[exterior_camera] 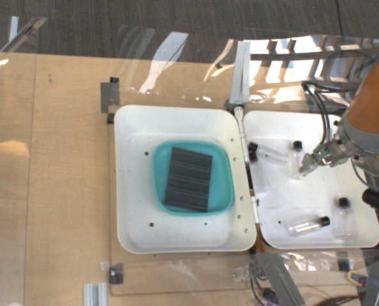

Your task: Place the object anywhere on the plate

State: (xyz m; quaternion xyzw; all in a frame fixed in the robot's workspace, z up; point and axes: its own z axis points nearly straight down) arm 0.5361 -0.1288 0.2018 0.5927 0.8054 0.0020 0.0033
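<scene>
I see the left bin (132,171) carrying a teal plate (222,183) at its centre, with a dark ribbed block (188,179) lying on it. The right bin (272,215) contains four clear vials (308,224) with black caps, spread apart. The gripper (308,163) hangs over that bin's far half beside one vial; I cannot tell its opening.

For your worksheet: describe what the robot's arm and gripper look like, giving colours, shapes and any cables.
The arm is rounded, with a broad orange band over grey casing. Black cables loop beside it toward the wrist. The gripper is small, pale and metallic, tapering to a narrow tip.
</scene>
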